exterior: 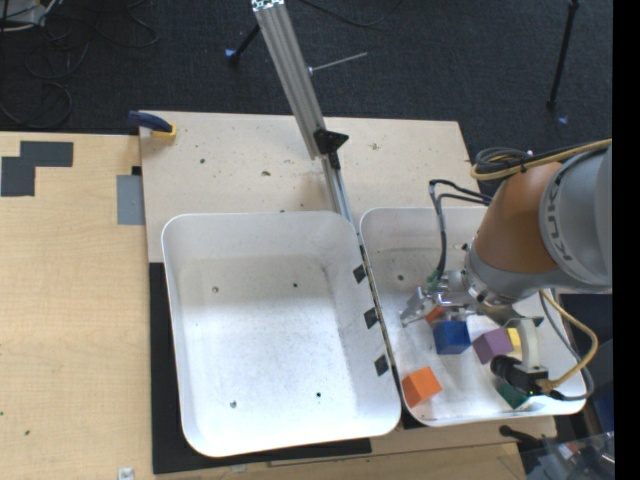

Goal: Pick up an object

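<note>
The desk [250,158] holds two white bins. The left bin [190,268] is far off to my side. My end effector [432,306] hangs in the right bin [400,238]; whether it is open or closed, I cannot tell. The blue block [452,336] sits just below it, a little right.

The arm [575,218] is grey with an orange band — black cables loop along it.
</note>
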### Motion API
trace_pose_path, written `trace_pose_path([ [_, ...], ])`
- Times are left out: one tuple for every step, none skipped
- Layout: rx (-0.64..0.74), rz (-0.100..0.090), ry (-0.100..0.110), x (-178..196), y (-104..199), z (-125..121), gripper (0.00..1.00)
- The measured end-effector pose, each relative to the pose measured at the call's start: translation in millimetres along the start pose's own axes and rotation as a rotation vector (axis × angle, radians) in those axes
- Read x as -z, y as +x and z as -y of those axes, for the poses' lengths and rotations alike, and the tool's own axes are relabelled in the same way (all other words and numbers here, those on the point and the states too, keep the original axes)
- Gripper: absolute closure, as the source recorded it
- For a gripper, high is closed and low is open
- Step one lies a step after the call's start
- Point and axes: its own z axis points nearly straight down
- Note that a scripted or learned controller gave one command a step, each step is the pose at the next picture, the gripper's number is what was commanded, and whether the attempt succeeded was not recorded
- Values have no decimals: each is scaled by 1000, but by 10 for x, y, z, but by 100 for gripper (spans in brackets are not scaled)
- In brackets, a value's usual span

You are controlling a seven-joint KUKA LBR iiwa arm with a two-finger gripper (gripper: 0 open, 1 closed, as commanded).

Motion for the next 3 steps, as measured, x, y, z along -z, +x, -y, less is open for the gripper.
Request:
trace_pose_path([
  [-3, 1, -7, -85, -5, -4, 0],
  [-9, -1, -6, 12, -22, 2, 100],
  [1, 2, -13, 626, 6, -25, 100],
])
